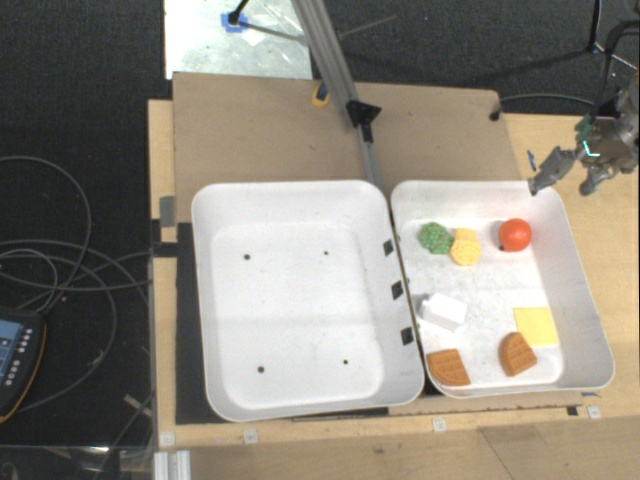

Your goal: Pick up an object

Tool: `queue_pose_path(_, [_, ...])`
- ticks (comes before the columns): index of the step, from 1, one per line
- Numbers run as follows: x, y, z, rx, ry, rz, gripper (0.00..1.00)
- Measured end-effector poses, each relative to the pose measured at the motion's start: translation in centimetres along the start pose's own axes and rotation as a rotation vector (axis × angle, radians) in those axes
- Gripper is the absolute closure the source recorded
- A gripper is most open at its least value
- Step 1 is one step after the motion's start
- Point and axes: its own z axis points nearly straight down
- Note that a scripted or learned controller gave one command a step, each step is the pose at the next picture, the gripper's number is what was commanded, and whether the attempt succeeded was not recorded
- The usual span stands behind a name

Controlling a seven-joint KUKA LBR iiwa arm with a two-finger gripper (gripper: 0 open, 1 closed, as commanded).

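Observation:
My gripper (572, 175) hangs open at the far right, above the bench just beyond the right bin's (590, 298) back right corner, with nothing between its fingers. Inside that bin lie a red tomato-like ball (514, 235), a green broccoli piece (434, 238), a yellow corn piece (465, 248), a white block (443, 311), a yellow cheese-like square (536, 325) and two orange-brown bread-like pieces (448, 367) (517, 354). The red ball is the nearest object to the gripper, lying below and left of it.
The left bin (290, 298) sits beside the right one, with black clips (397, 290) along the shared edge. A grey pole (330, 53) slants over the bench's back. Cables lie on the floor at left.

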Motion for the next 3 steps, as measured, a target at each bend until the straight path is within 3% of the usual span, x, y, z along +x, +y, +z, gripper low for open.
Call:
queue_pose_path(1, [0.0,0.1,-0.3,-0.003,-0.002,-0.002,0.00])
queue_pose_path(3, [0.0,1.0,9.8,0.001,0.000,-0.001,0.00])
